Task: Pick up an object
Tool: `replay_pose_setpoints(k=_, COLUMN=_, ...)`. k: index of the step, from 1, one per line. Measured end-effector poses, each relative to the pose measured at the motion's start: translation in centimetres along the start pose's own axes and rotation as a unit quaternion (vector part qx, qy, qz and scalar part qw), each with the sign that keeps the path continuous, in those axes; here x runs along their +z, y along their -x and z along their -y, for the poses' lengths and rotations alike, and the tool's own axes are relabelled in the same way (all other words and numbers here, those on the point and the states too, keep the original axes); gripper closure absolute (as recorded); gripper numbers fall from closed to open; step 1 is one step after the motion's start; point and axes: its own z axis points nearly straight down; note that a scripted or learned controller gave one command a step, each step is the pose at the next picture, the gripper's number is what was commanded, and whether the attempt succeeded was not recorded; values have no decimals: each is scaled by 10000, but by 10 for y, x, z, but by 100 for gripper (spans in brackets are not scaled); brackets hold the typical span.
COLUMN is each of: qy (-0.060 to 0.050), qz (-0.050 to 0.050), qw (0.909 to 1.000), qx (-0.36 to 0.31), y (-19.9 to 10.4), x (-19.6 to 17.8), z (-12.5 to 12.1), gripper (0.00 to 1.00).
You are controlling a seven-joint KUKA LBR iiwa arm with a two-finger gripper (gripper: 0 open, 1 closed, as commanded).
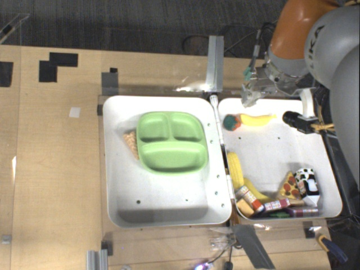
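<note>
A: Camera view, near edge first: my right bin (332,167) has a jammed pile along the front wall: corn cob (235,170), markers, a pizza-slice toy (291,185), a black-and-white carton (307,183). All touching. I'd skip it, bad odds of a clean single grasp.

B: Left bin?

A: Green divided tray (171,140) with something tan tucked under its left edge. Too flat and wide, I reckon.

B: So the far end.

A: Yes. Banana (257,120) lies alone against the far wall, a small green-and-red ball (230,122) touching its left tip. Gripper (251,96) hovers just behind it. Jaws: I can't tell from here, too blurred.

B: Plan?

A: I'd close across the banana's short axis, right of centre, clear of the ball and wall.
</note>
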Motion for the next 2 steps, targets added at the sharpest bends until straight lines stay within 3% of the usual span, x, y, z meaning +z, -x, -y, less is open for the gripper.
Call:
replay_pose_setpoints(k=1, qy=-19, qz=4, qw=9655, qx=2604, y=-9, x=-6, z=18, gripper=100)
replay_pose_setpoints(k=2, qy=-13, qz=3, qw=9637, qx=2670, y=17, x=28, z=3, gripper=100)
